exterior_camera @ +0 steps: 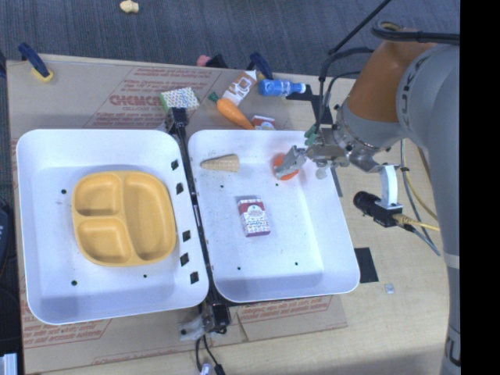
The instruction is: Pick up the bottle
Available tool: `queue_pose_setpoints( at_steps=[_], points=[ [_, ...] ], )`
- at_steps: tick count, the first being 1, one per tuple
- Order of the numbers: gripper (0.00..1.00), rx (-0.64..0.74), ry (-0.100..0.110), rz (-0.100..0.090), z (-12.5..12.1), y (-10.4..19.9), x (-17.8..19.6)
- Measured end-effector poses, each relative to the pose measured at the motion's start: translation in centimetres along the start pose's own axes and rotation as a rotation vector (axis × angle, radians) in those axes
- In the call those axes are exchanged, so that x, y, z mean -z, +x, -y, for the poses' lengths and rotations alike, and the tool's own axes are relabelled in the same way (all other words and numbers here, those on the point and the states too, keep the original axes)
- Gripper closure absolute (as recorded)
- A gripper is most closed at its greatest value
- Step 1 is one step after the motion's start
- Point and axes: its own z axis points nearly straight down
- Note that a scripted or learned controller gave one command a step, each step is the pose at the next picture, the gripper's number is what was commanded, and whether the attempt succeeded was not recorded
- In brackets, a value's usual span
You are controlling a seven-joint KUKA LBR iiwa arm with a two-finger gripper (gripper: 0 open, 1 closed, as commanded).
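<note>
The bottle [237, 89], white with an orange label, lies on the table [391, 287] beyond the right bin [328, 233], just behind a carrot [233, 113] and near a blue bottle [280, 87]. The gripper [292, 162] hangs over the right bin's far right part, against a small orange-red object [283, 167]; how far it is open I cannot tell. A cone [220, 162] and red packet [254, 216] lie inside that bin.

A yellow divided plate [123, 217] sits in the left of two white bins [47, 287]; the right bin [328, 264] holds a tan cone [221, 162], a red-and-white patterned packet [253, 216] and an orange-red piece [284, 167]. Beyond, on brown cardboard [117, 100] printed in red, lie a blue bottle [280, 88] and an orange carrot [233, 113].
</note>
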Motion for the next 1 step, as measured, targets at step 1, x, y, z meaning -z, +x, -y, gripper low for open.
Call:
queue_pose_setpoints(
  at_steps=[1],
  points=[
    [0.0, -0.525, 0.002, -0.002, -2.4, 0.96, -12.29]
  ],
)
